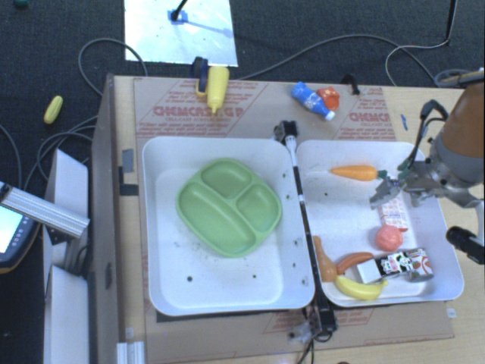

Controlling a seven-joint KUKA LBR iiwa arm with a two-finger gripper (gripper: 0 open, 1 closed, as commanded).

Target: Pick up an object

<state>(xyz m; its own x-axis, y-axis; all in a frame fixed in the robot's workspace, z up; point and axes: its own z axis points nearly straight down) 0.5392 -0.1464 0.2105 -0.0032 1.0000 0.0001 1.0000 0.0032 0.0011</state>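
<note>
Since the gripper (388, 192) hangs by the right bin's (333, 199) far-right side, grip state untellable, over a pink-white packet (394, 216), a miss looks likely. It may nudge the pink ball (389, 238).

The left bin (174, 279) has a big green plate (229, 205) in its middle, with bare white floor all around it. In the right bin (333, 226), the middle and left part is open floor. A carrot (354, 173) lies near the top. A pink ball (389, 238), a small box (405, 264), a banana (360, 287) and what looks like a sausage (353, 262) crowd the bottom corner. The gripper (388, 189) hangs over the right side.
</note>
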